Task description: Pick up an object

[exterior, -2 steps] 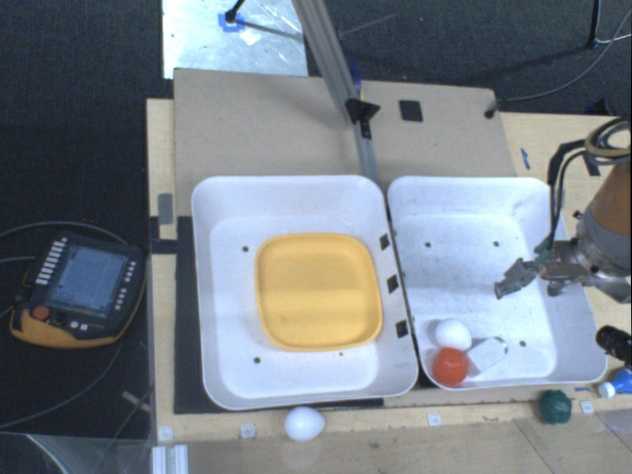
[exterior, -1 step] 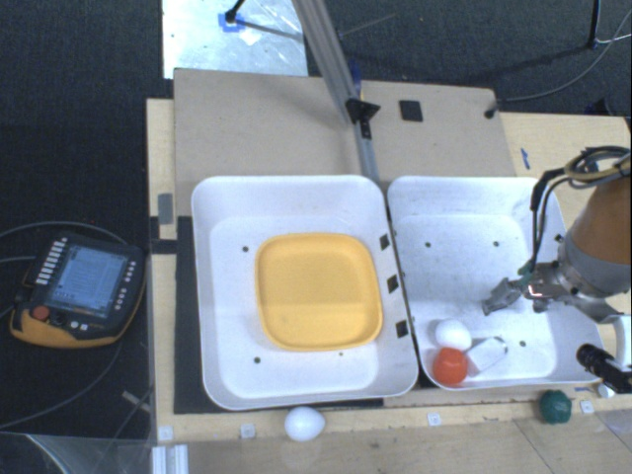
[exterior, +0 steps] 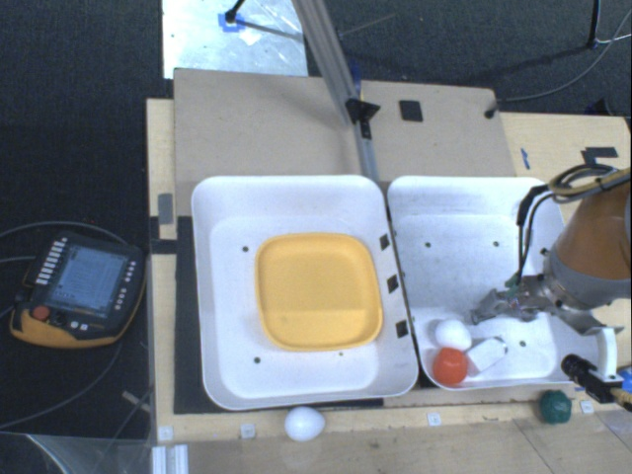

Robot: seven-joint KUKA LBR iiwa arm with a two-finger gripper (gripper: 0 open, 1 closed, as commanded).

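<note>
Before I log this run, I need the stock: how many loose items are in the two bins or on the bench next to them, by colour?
Yellow: 1, the plate in the left bin.
White: 3, a ball and a flat piece in the right bin, an egg on the bench.
Red: 1, a ball.
Green: 1, a ball on the bench.
Total: 6.

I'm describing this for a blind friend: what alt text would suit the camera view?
A robot arm reaches from the right into the right bin, its gripper hovering near a white ball, a red ball and a small white piece. The left bin holds a yellow plate.
</note>
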